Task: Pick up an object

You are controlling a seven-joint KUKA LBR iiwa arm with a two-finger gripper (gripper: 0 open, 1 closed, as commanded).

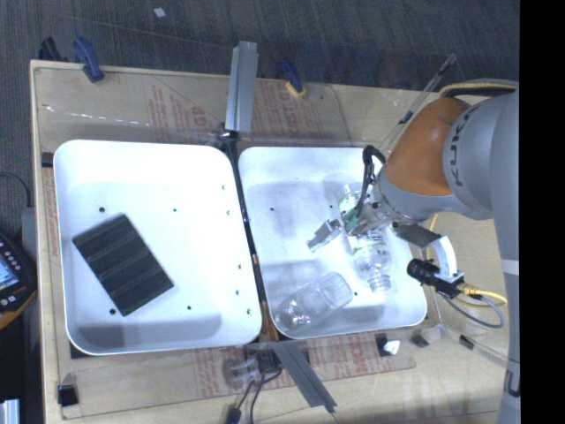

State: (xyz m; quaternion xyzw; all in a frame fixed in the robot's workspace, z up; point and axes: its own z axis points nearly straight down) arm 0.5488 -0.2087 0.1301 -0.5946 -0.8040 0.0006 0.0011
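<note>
Camera view, jaws: the gripper [340,226] is low in the right bin [291,170]; whether its jaws are apart or together cannot be told.
Under the gripper: a clear plastic bottle [372,259] lies just beside the wrist, near the bin's right wall.
Second bottle: another clear bottle [311,299] lies on its side at the bin's front edge, apart from the gripper.
Arm: the grey arm [481,162] with its orange band reaches in from the right.
Left bin [132,162]: a dark ribbed rectangular pad [122,263] lies flat, turned at a slant.
</note>
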